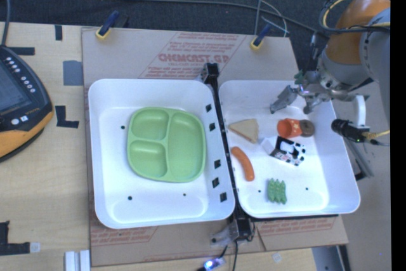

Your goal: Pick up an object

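The bench (51,200) carries two shallow white bins side by side, and the arm (355,28), grey with an orange band, leans in from the right over the far corner of the right bin (336,193). The left bin (108,200) holds one large thing, a pale green divided plate (167,143), lying flat near its middle. The right bin holds the small pickable items, all apart from the claw: a tan wedge like a slice of bread (246,131) near the divider, an orange sausage (243,163) just below it, a black-and-white patterned block (288,151), an orange-red cup-like piece (289,127) touching a small brown round thing (307,129), and a knobbly green piece (276,190) toward the near edge. The gripper (297,97) hangs above the back of the right bin with nothing between its fingers, which look spread apart, one reaching left and one pointing down toward the orange-red piece. That piece sits closest beneath it and is the likely target; it looks like light, hard toy plastic, probably smooth and prone to roll or slip, so a hold across its sides at mid-height seems safest, keeping clear of the brown neighbour.
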Tool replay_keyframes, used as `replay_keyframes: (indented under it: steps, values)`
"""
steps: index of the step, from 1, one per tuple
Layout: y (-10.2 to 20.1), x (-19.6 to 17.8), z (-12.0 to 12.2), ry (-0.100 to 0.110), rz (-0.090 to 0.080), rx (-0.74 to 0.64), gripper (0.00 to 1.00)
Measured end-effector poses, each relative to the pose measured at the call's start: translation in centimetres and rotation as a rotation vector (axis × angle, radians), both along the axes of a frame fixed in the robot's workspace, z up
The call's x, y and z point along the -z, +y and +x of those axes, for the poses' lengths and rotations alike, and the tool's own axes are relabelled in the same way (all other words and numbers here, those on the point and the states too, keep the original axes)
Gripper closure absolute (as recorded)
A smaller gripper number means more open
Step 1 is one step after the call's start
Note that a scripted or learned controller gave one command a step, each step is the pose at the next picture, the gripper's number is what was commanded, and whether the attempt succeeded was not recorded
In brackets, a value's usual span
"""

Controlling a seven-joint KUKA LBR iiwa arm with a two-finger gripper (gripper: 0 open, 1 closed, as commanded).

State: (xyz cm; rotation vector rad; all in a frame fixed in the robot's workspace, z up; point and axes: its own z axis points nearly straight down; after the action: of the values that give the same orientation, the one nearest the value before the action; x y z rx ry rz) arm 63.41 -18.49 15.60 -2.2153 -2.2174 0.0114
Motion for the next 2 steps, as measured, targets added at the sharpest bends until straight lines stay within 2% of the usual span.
replay_keyframes:
  steps: [1, 2]
  values:
    - [0.1, 6.1, 0.0, -0.014, -0.007, -0.001, 0.00]
    - [0.2, 5.0, 0.1, -0.014, -0.005, -0.004, 1.00]
